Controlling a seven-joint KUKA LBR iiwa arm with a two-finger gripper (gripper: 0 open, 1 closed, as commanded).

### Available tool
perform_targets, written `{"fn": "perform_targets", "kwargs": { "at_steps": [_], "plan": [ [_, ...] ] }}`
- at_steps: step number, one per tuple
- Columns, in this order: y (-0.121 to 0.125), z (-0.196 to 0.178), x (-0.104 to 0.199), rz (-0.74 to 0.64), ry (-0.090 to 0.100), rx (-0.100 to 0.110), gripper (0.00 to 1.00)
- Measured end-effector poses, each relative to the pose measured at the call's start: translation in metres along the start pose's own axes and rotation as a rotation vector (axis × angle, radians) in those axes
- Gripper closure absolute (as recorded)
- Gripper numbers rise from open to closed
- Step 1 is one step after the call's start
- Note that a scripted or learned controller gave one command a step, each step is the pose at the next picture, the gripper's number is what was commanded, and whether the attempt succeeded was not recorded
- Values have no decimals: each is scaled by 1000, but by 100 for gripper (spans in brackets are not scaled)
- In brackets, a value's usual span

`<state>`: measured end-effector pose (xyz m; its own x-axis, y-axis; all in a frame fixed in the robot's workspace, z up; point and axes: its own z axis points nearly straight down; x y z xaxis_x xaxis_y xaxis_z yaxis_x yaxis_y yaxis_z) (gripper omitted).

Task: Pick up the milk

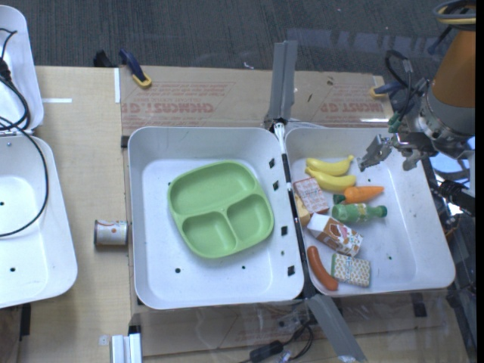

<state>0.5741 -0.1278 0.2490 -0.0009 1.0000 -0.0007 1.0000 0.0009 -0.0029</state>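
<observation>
Looking down on the desk point(76, 89) from above, with two white bins side by side. The left bin point(151, 225) has a green tray point(220, 209) in it, the kind with three compartments, sitting a bit tilted relative to the bin walls.

The right bin point(412, 233) is where all the food stuff is, bunched toward its left half. The milk point(335, 234) is a little carton lying on its side, roughly mid-bin, pointing diagonally. Just above it there's a green bottle point(360, 212) lying flat, and above that a carrot point(364, 193). Two bananas point(331, 172) sit at the top of the pile. A reddish snack pack point(311, 194) is left of the carrot, near the divider. Below the milk there's a sausage point(321, 268) and a small patterned packet point(352, 270) beside it, both near the front wall.

The arm point(457, 66) comes in from the right, and the tool point(392, 151) hangs over the upper right part of the right bin, well apart from the milk and off to the right of the bananas. Its fingers point(374, 156) look spread, with nothing between them, though it's kinda murky at this angle so I'm not 100% sure.

Outside the bins, a small can point(110, 233) lies on the desk left of the left bin, and a blue-and-yellow clamp point(134, 69) sits near the back edge.
</observation>
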Motion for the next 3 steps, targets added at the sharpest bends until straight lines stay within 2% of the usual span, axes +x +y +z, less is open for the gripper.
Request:
{"fn": "perform_targets", "kwargs": {
  "at_steps": [1,2,3],
  "plan": [
    [-27,114,34,62,1,1,0],
    [-87,152,35,137,1,-19,0],
    [-87,144,34,142,1,-17,100]
  ]
}}
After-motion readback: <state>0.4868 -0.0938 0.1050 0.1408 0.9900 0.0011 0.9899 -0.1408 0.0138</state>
